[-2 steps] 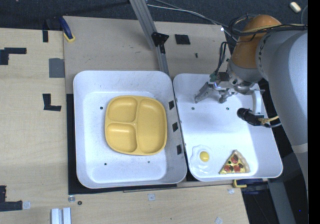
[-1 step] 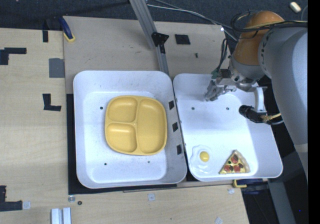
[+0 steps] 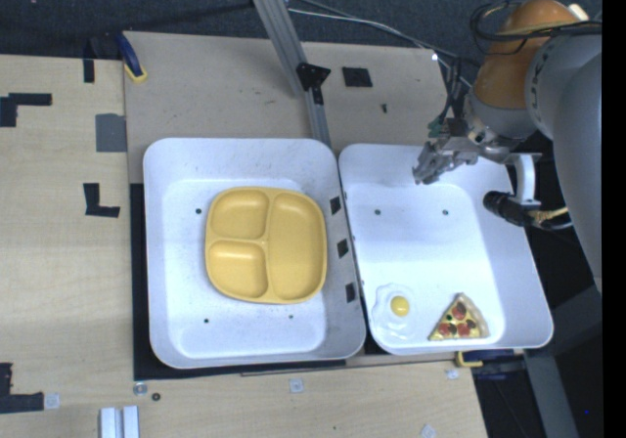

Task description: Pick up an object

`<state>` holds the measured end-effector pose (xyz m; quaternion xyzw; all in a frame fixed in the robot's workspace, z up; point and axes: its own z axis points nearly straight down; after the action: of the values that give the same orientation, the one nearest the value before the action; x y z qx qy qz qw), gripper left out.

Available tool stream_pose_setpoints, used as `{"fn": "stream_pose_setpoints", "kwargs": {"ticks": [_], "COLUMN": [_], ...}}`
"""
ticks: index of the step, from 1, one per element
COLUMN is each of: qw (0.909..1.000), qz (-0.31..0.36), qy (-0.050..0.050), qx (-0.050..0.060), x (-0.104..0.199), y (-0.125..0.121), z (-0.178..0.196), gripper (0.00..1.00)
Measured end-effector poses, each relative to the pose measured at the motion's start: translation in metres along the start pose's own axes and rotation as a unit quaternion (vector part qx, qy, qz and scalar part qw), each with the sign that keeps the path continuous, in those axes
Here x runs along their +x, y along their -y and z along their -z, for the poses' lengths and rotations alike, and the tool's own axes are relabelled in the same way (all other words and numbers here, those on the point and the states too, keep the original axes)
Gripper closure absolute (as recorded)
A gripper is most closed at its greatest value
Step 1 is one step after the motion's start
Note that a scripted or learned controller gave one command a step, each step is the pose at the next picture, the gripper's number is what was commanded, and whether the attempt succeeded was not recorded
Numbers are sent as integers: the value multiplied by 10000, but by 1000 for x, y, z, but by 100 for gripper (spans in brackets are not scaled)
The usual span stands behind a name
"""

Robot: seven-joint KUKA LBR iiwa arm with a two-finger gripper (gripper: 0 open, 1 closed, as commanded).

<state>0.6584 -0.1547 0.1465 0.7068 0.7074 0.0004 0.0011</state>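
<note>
We see the two-finger gripper (image 3: 428, 170) over the right white bin's (image 3: 509, 260) far rim, carrying nothing, poised high; finger state unclear. Fried-egg toy (image 3: 395, 308) and pizza-slice toy (image 3: 459, 320) lie untouched.

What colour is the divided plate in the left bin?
Yellow all over: the divided plate has no pattern, seen clearly in the camera view against the white left bin.

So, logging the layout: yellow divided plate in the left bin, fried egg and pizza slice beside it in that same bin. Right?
Not quite. The camera view shows the fried egg and pizza slice in the right bin; the yellow divided plate is in the left bin.
</note>
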Motion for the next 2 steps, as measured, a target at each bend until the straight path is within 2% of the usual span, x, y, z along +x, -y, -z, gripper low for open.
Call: {"fn": "stream_pose_setpoints", "kwargs": {"ticks": [1,2], "qw": [10000,10000], "qz": [2,5], "qy": [-1,-3], "qx": [3,2], "x": [-6,-5], "y": [4,3], "z": [46,70], "gripper": [100,100]}}
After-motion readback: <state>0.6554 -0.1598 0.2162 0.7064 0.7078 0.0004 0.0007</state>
